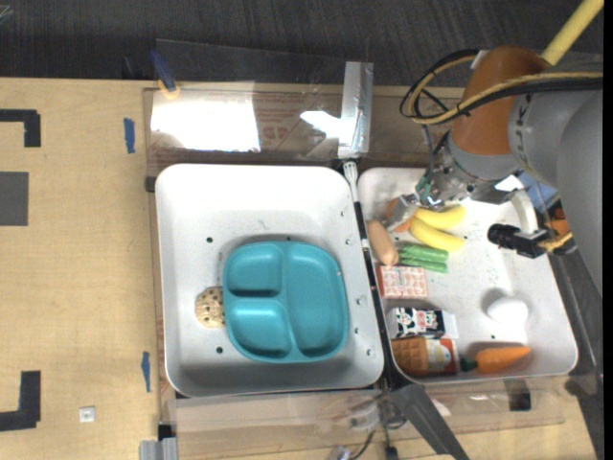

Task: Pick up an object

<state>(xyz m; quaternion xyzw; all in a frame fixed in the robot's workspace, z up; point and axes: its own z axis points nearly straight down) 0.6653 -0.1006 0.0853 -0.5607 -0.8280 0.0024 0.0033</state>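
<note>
The right bin [536, 286] holds a yellow banana [437, 226], a green stick-shaped piece [422, 256], a tan hot-dog-like roll [382, 242], a pink patterned box [403, 282], a black-and-white carton [419, 322], an orange-labelled packet [424, 355], a carrot [501, 356] and a white lump [506, 310]. My gripper [433, 194] reaches down at the bin's far left part, just above the banana's upper end. The arm's wrist covers its fingers.
The left bin [192, 218] carries a teal divided plate [284, 298] with a speckled cookie [210, 307] beside its left edge. A clear sheet and metal bracket [356, 108] stand behind the bins. A black clamp part [518, 239] sticks out over the right bin.
</note>
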